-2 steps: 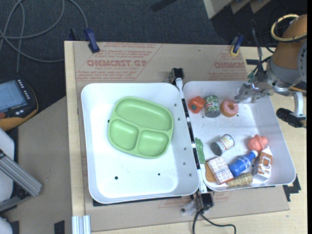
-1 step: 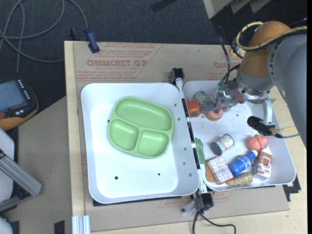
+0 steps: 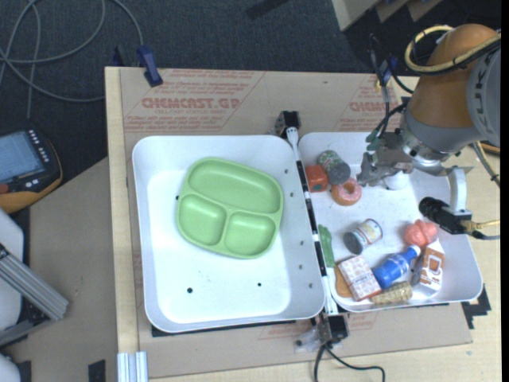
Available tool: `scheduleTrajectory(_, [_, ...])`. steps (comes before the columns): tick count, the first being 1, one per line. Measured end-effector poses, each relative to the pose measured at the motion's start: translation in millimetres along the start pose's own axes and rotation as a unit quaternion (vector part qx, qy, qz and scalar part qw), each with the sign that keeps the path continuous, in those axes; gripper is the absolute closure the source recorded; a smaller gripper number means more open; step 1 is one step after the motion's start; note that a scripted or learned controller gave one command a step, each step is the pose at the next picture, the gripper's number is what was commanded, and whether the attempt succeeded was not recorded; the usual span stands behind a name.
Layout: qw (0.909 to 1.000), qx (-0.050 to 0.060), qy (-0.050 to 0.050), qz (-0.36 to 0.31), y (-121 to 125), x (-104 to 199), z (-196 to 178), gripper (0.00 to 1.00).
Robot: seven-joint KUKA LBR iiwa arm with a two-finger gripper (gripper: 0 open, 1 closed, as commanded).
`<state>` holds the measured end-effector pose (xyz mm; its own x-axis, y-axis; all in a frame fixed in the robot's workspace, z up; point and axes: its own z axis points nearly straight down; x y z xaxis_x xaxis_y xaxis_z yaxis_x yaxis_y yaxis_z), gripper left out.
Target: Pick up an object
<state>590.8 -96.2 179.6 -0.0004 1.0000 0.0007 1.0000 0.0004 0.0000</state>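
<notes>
While the arm reaches in from the right over the right-hand bin, its gripper hangs low above that bin's upper part, and whether it is released or clenched cannot be told from this slanted look down, since the wrist body hides that part; nothing can be seen gripped. No single object is named by the task, so the likeliest candidate is judged by nearness: a small orange ring-shaped toy lies just below and slightly left of the gripper, close beside it but not visibly touching. A grey-green can sits just to the gripper's left, with a red-orange block beyond that, against the bin's left wall. Farther from the gripper, toward the near side of the bin, lie a small tin, a pink lump, a blue bottle lying on its side with its long axis running diagonally, and a checkered packet. The left-hand bin carries a green divided plate, well apart from the gripper. The coming move seems to turn on a short shift down and left to centre on the ring; crowding by the can could spoil the grasp.
</notes>
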Motion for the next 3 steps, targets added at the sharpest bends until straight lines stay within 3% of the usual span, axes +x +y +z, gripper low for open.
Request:
scheduleTrajectory(1, [1.0,0.001,0.0,0.0,-0.5,-0.2,0.7,0.0])
scheduleTrajectory(2, [1.0,0.0,-0.001,0.001,-72.7,4.0,95.1,0.0])
scheduleTrajectory(3, [1.0,-0.003,-0.001,0.001,-71.1,4.3,84.0,1.0])
